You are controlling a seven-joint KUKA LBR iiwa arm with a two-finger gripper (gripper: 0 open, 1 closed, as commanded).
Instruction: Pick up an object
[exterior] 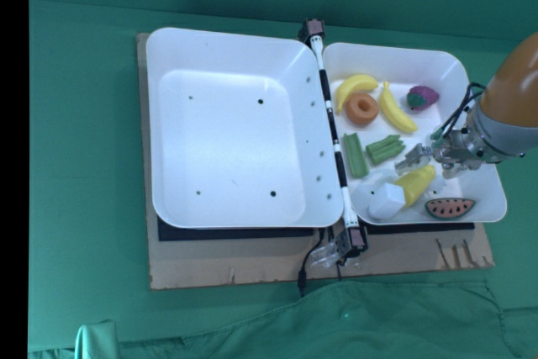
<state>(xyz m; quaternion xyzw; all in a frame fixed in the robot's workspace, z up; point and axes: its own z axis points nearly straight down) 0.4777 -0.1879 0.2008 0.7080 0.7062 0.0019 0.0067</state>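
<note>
The big left bin (227,130) sits beside the right bin (483,181), which holds toy food. The gripper (414,157) hangs just above a yellow toy (416,183), beside the green beans (385,148). I cannot tell how its fingers stand.

The arm (514,97) enters from the right edge of the view, its orange band uppermost and the grey wrist section below it. It slants down and to the left over the right-hand bin (483,84), over that bin's right half. The hand (418,157) points leftward toward the bin's middle, low over its floor. Dark cables loop along the wrist's upper side.
</note>
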